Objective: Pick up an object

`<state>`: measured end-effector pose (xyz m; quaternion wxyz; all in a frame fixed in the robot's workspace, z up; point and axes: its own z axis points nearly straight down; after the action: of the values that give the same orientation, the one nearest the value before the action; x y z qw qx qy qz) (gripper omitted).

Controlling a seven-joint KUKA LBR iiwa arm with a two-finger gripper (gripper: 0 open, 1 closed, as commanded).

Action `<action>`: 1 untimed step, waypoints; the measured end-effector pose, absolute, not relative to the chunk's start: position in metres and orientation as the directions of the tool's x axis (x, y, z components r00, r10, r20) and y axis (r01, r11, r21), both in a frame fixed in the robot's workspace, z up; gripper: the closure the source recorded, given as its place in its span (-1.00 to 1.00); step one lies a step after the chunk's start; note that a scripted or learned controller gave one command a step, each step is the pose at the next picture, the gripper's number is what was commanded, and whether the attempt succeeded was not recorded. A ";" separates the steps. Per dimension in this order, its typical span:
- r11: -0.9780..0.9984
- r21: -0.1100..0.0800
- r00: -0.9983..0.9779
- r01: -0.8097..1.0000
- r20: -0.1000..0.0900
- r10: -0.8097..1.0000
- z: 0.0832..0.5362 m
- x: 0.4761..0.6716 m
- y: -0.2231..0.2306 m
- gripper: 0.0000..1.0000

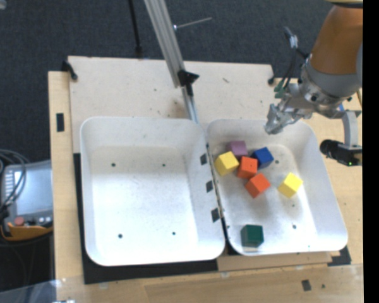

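Camera view | we see the pincer (275, 125) above the right bin's (325, 188) far rim, its state we cannot tell | 7 blocks in that bin, blue block (263, 156) nearest

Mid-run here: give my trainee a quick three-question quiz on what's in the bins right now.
1. True or false: the green block touches the other blocks.
2. How many yellow blocks lie in the right bin?
3. Which block lies nearest the gripper: A) blue block, B) green block, C) either orange block?

Key: 1. False, it lies alone near the front rim. 2. Two. 3. A.
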<state>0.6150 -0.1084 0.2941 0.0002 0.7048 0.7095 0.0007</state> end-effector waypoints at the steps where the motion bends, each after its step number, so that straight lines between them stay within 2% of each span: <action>1: 0.007 0.000 -0.007 1.000 0.001 1.000 0.291 0.611 -0.055 1.00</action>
<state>0.6108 -0.0548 0.2907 -0.0002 0.7047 0.7095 0.0004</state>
